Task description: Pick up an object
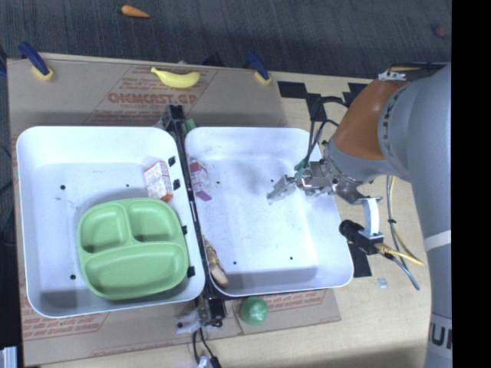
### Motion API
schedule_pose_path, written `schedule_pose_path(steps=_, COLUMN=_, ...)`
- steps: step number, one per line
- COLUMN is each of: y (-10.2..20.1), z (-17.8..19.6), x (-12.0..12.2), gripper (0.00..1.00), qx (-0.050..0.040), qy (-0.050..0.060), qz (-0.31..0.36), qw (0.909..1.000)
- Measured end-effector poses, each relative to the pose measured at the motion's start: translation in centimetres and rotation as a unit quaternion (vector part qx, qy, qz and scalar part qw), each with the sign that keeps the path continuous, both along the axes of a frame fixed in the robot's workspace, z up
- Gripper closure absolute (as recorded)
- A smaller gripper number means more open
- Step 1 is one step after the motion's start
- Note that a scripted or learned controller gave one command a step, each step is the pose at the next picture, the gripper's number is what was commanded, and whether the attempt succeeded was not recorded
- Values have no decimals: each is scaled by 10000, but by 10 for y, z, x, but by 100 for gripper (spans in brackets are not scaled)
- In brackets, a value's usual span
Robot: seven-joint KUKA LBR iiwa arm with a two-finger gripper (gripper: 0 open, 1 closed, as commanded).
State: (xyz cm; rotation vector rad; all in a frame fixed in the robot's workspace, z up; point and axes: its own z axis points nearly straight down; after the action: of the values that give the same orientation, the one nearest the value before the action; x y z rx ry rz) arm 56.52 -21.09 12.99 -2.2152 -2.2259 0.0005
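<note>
The bench (pixel 383 313) bears two white bins (pixel 46 205), a banana (pixel 176 76) and a green ball (pixel 254 310).

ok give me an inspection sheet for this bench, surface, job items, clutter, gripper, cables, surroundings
Surface: cardboard sheet under two white bins, left bin and right bin, side by side.
Job's things: green tray and small carton in the left bin; wrapper at the right bin's left wall.
Clutter: banana on the cardboard behind the bins; green ball in front of them.
Gripper: gripper low over the right bin, nothing seen between its fingers.
Cables: wires run along the arm; more near the front clamp.
Surroundings: dark carpet with an orange bit; blue clamps on the cardboard's back edge.
</note>
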Motion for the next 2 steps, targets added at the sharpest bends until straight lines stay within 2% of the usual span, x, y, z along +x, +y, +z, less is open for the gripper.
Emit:
schedule_pose_path(steps=1, y=0, z=-38, x=-80, gripper=0, qx=3, qy=18, qz=9, qw=10000)
schedule_pose_path(steps=2, y=0, z=-38, x=-22, gripper=0, qx=0, qy=3, qz=7, qw=10000)
